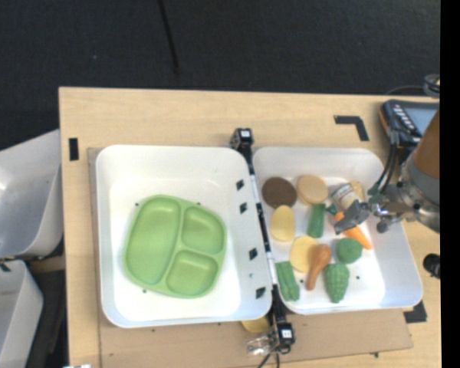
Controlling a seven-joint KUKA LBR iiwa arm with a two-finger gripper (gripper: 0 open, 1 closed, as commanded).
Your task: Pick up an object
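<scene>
Toy food fills the right shallow white bin: a brown round disc, tan bun, orange plastic carrot. The two-finger gripper hangs above that carrot; its grip cannot be told. No legible writing.

A pale wooden bench carries two shallow white bins: the right bin under the gripper, the left bin well beyond it.

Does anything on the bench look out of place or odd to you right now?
One thing: a yellow object lies outside both bins, on the bench at the near edge by the divider, partly hidden. The other toy foods sit inside the right bin.
</scene>
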